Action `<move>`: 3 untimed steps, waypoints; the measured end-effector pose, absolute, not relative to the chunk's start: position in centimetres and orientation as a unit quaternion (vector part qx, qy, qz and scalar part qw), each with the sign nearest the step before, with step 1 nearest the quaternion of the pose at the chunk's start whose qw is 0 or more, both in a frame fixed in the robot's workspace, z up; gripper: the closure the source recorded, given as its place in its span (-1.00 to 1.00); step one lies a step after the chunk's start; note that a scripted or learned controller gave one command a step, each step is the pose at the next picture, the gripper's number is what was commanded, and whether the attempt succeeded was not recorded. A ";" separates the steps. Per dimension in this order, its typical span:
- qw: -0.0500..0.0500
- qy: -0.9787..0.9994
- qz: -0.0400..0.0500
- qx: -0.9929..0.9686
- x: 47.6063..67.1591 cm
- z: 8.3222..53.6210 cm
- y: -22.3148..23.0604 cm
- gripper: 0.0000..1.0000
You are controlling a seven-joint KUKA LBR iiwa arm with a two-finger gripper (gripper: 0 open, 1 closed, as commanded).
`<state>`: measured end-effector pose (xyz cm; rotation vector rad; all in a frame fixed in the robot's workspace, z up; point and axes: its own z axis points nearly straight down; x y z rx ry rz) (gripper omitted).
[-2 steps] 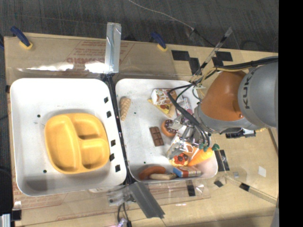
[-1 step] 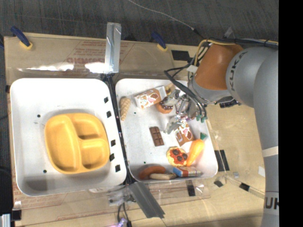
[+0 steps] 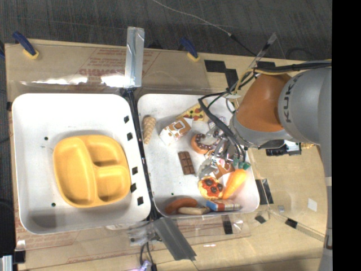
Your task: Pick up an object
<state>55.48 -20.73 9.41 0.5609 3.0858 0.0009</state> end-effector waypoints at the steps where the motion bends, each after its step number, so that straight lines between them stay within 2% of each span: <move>1: 0.001 0.968 0.001 0.251 51.1 9.3 -19.9 -1.00; 2: -0.001 0.978 0.000 0.209 50.3 9.2 -16.7 -1.00; 3: -0.022 0.990 0.001 0.137 63.9 8.8 -16.1 -1.00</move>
